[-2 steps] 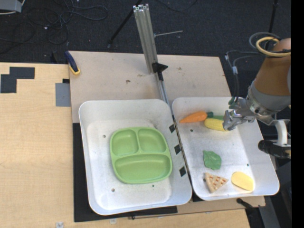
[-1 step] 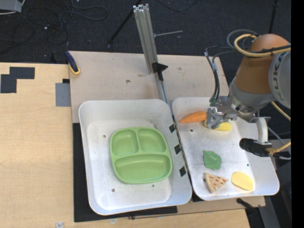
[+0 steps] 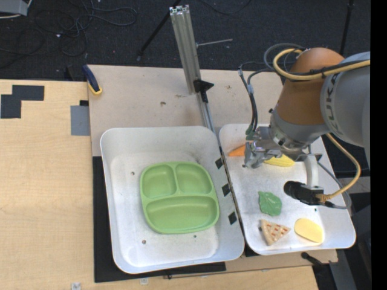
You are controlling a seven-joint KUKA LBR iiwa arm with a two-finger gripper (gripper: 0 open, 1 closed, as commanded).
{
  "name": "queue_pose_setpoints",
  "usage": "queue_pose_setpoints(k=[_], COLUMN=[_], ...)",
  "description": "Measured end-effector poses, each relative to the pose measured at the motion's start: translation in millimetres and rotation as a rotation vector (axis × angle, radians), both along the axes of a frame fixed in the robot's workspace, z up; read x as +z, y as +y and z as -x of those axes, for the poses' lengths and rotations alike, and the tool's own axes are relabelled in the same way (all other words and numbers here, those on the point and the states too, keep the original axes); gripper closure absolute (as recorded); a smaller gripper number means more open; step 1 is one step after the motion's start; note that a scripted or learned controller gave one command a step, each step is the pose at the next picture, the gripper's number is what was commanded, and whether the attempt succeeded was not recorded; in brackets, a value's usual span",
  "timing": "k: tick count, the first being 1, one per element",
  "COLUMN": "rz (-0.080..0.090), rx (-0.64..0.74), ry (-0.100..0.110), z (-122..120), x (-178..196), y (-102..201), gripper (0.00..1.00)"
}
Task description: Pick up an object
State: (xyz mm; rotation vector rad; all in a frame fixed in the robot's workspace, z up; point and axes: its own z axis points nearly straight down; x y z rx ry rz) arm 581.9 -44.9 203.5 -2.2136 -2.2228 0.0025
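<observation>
Descent into the right bin (image 3: 338, 237) appears to be the step in hand: the gripper (image 3: 254, 156) is seen low over the upper left part of that bin, at centre right of the frame, with the orange-banded arm (image 3: 314, 95) above it. Whether the jaws are wide, narrow or closed on anything cannot be told, as they are masked by the wrist hardware.

An orange piece (image 3: 237, 151) is seen just left of the gripper and a yellow piece (image 3: 279, 161) just right of it, both partly hidden; either is judged the likely target. The orange one looks like a small wedge, the yellow one long and curved. For the next move, a firm closure on one piece and a straight lift are called for.

Lower in the same bin lie a green lump (image 3: 270, 203), a pizza slice (image 3: 274, 231) and a yellow disc (image 3: 309, 229), well apart from the gripper. A green tray (image 3: 179, 197) sits in the left bin (image 3: 115, 144).
</observation>
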Motion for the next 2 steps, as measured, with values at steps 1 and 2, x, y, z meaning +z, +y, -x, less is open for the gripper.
queue_pose_setpoints(k=[1, 2], rz=[0.0, 0.0], rx=[0.001, 0.001], ry=[-0.003, -0.002], z=[8, 19], x=[16, 26], y=[53, 109], gripper=[1.0, 1.0])
